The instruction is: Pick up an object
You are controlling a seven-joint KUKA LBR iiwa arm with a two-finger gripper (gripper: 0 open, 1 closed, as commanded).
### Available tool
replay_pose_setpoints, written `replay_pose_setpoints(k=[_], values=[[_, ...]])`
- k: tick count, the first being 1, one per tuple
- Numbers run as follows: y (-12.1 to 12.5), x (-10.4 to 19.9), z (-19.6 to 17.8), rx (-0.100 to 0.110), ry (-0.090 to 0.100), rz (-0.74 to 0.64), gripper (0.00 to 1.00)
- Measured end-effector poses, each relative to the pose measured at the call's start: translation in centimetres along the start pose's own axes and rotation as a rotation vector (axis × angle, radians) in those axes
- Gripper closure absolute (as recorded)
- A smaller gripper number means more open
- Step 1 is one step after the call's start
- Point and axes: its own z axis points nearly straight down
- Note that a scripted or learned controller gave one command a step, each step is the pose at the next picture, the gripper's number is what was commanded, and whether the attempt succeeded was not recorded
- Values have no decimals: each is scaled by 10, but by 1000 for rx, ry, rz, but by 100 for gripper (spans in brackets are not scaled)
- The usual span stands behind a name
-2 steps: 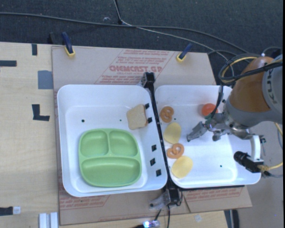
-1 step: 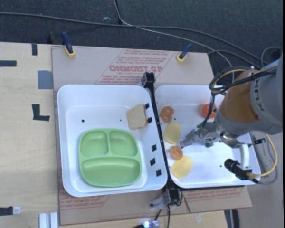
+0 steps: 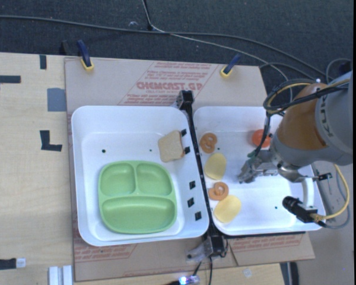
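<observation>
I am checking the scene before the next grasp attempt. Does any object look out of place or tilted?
One thing stands out: the tan slice of toy bread leans against the right wall of the left white bin, tilted, beside the green divided plate. Nothing looks spilled or damaged.

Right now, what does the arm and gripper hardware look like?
The arm is grey and rounded, with an orange band above the wrist. Yellow and black cables loop around that band and down the right side. The gripper is dark grey metal, and a black cylindrical part sticks out below it.
</observation>
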Motion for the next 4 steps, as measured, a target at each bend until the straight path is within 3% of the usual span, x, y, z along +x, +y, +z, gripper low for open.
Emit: replay_pose_setpoints(k=[2,3,4], values=[[4,-4,-104,-8,-3,1,100],[4,-4,-106,-3,-1,1,100],[4,43,-106,-2,0,-4,100]])
